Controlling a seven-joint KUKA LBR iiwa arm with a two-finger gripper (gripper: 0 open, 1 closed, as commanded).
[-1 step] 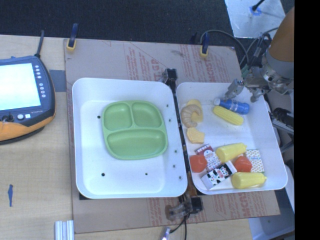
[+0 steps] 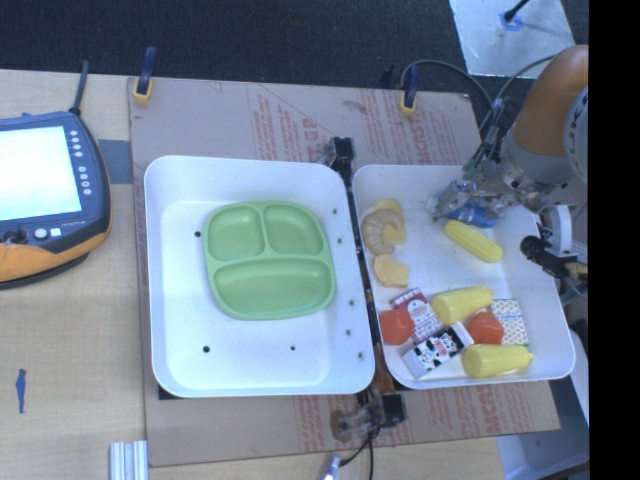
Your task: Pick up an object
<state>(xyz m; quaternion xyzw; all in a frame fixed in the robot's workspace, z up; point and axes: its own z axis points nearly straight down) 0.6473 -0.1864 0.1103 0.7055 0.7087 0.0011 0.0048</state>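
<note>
My gripper hangs low over the far part of the right bin, just up and left of a yellow corn cob. I see nothing clearly held in it. Also in that bin lie a tan curled pastry, a small yellow piece, a red item, a red-and-white carton, a cow-patterned carton, two yellow blocks and another red item. The grey arm with its orange band comes in from the upper right.
The left bin holds a green divided plate. A teach pendant lies on the bench at the far left. Clamps sit at the cardboard's far edge, and cables loop above the right bin.
</note>
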